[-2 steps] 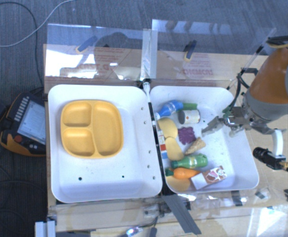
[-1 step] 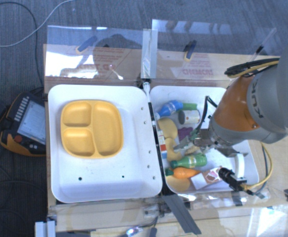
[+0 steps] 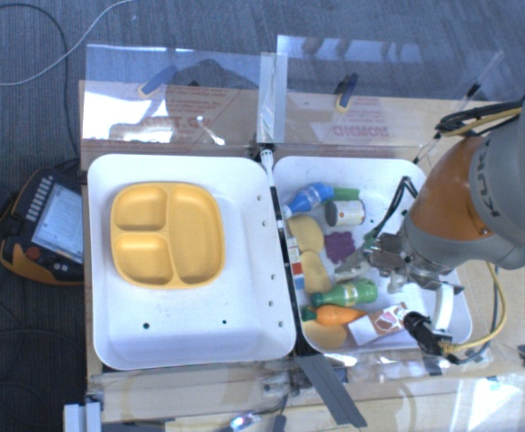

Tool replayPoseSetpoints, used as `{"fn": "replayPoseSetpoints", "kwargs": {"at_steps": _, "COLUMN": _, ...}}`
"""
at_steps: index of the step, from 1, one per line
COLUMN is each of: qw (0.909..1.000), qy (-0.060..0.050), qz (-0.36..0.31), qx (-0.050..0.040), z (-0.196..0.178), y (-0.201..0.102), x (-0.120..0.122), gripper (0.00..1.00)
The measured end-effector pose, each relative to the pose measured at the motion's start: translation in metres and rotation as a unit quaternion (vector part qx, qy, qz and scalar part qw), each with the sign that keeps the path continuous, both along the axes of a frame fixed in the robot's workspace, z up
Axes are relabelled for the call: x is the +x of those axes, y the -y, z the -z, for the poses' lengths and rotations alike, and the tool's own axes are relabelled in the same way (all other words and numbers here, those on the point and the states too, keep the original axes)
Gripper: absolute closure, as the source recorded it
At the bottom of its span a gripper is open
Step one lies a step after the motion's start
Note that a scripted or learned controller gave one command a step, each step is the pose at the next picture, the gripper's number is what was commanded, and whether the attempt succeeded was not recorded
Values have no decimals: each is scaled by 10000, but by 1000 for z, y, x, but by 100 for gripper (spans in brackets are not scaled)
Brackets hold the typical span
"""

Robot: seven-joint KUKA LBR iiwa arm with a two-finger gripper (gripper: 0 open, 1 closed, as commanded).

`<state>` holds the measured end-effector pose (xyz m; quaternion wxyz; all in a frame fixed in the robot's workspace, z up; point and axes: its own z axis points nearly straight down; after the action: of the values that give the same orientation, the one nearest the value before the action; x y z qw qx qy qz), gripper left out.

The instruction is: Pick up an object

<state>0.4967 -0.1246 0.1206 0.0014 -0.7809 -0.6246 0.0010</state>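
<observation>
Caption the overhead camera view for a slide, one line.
KUKA arm reaching over the right bin of toy food and bottles; a yellow divided plate sits in the left bin.

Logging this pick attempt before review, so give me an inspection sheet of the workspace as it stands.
Surface: bench with left bin and right bin side by side.
Job's things: right bin holds a blue bottle, green bottle, carrot, purple piece, pale yellow items, a can.
Clutter: yellow divided plate in left bin.
Grippers: gripper low in right bin; finger state unclear.
Cables: yellow and black cables on the arm; white cable on floor.
Surroundings: carpet, teach pendant left.
</observation>
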Motion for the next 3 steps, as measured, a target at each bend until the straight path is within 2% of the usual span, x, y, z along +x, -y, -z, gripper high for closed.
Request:
{"fn": "replayPoseSetpoints", "kwargs": {"at_steps": 1, "qw": 9991, "qy": 93, "qz": -405, "qx": -47, "z": 29, "y": -21, "x": -9, "gripper": 0}}
{"fn": "replayPoseSetpoints", "kwargs": {"at_steps": 2, "qw": 9991, "qy": 92, "qz": -418, "qx": -35, "z": 21, "y": -23, "x": -8, "gripper": 100}}
{"fn": "replayPoseSetpoints", "kwargs": {"at_steps": 3, "qw": 9948, "qy": 2, "qz": -1017, "qx": -10, "z": -83, "y": -50, "x": -13, "gripper": 100}}
